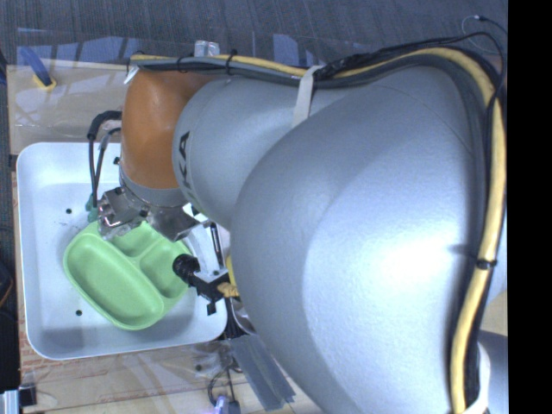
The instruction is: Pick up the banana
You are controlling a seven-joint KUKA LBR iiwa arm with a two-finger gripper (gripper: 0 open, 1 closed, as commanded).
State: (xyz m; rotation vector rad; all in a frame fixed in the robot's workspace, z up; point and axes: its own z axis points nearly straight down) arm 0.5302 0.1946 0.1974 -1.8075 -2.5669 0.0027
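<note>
Honestly the arm point(345, 231) hogged most of the shot, reaching in from the right with its orange band point(151, 132) sitting over the left white bin point(39, 231). The wrist hung right above the near edge of a green divided tray point(116, 279) lying in that bin. No telling what the gripper was doing, it was tucked under the wrist. The banana couldn't be spotted anywhere, so which way it lay from the tool, or how its long axis ran, couldn't be judged.
</note>
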